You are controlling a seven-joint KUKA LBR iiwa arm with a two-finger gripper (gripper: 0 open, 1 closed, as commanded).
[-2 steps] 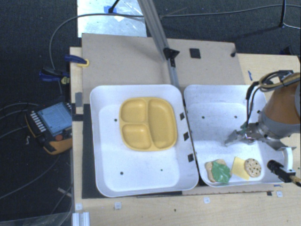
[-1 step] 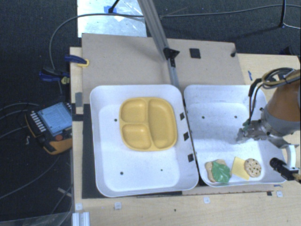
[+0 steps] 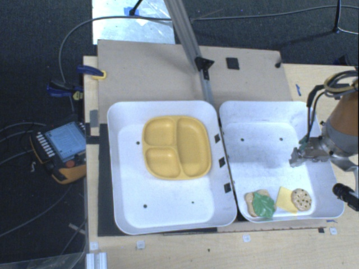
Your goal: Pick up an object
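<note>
Along the right bin's (image 3: 263,122) near edge lie 3 toy foods: green leafy piece (image 3: 262,204), yellow wedge (image 3: 286,199), cookie (image 3: 302,199). End effector (image 3: 298,157) hovers just beyond them; its opening cannot be judged. Yellow divided plate (image 3: 176,147) sits in left bin (image 3: 129,206).

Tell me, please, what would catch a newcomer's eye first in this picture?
Probably the yellow divided plate, sitting in the upper part of the left bin. Next, the little food pieces along the right bin's near edge: a green leaf, a yellow wedge and a cookie, with the gripper above them.
</note>
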